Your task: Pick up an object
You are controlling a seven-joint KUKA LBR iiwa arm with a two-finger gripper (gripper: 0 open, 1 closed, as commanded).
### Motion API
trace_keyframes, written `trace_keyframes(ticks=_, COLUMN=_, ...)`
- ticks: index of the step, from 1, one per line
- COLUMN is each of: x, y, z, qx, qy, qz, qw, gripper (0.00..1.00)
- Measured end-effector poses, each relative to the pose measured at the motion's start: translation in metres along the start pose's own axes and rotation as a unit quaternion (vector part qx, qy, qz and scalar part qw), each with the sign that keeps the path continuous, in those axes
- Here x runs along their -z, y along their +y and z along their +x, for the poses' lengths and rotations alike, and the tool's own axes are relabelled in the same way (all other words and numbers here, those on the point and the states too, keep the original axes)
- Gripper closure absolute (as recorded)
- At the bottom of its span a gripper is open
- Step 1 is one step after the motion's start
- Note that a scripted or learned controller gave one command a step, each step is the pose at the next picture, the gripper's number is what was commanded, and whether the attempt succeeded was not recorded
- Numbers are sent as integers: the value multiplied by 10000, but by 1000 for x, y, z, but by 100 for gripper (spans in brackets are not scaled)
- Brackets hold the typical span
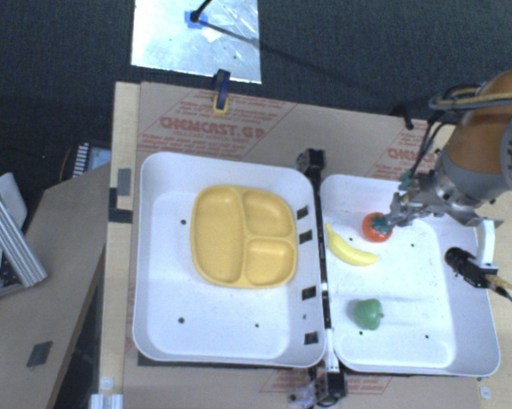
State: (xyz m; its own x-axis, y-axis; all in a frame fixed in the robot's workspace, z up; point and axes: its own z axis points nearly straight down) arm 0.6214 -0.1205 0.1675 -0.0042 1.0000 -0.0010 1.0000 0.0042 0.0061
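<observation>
Green pepper (368, 312) lay at 6 o'clock, unlifted. Gripper (400, 212) hovered at tomato (377, 227), 12 o'clock; its opening could not be determined. Pickup remained outstanding.

Lighting: even, diffuse, overhead; moderately bright. White bins (226, 348) near overexposure, little surface detail. Foil sheet (199, 25) shows patchy glare. Shadows: soft, short, beneath the yellow tray (242, 237). Dark backdrop underexposed. Focus: slightly soft overall, grainy; arm (494, 131) mildly blurred.
</observation>
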Motion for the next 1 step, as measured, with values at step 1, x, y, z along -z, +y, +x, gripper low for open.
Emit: trace_keyframes(ticks=1, x=55, y=2, z=0, qx=5, qy=-2, qz=-7, qw=10000, gripper=100)
